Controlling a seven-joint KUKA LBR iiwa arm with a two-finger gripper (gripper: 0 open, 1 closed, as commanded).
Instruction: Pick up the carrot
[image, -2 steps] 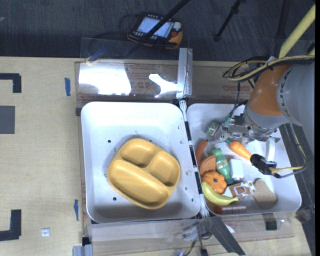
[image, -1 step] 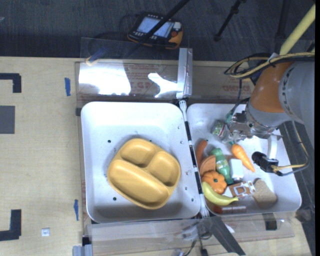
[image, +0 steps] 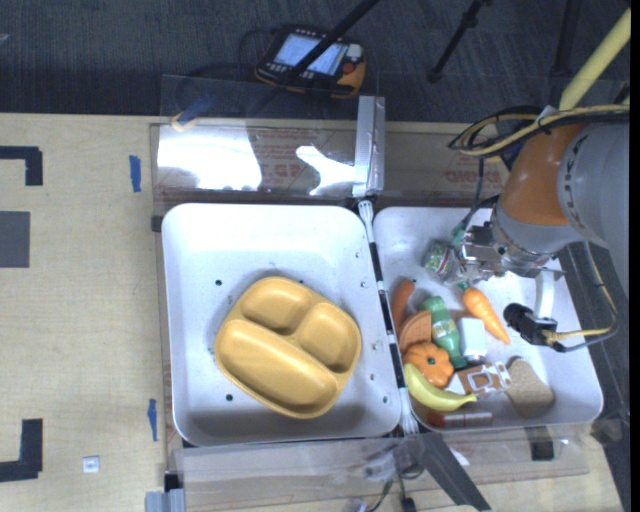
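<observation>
The carrot (image: 485, 313) is a small orange tapered piece in the right bin (image: 580, 380), lying slanted with its thick end up-left and its tip down-right. My gripper (image: 472, 262) hangs just above the carrot's thick end, below the orange-banded wrist (image: 535, 185). From this angle I cannot see whether the carrot is touched or still resting among the other items.
A large yellow bread-shaped toy (image: 290, 345) fills the left bin (image: 190, 250). Near the carrot in the right bin lie a reddish-orange piece (image: 402, 297), a green bottle (image: 443, 328), a small pumpkin (image: 430, 362), a banana (image: 440, 395), a brown lump (image: 527, 386) and a crumpled green packet (image: 438, 257).
</observation>
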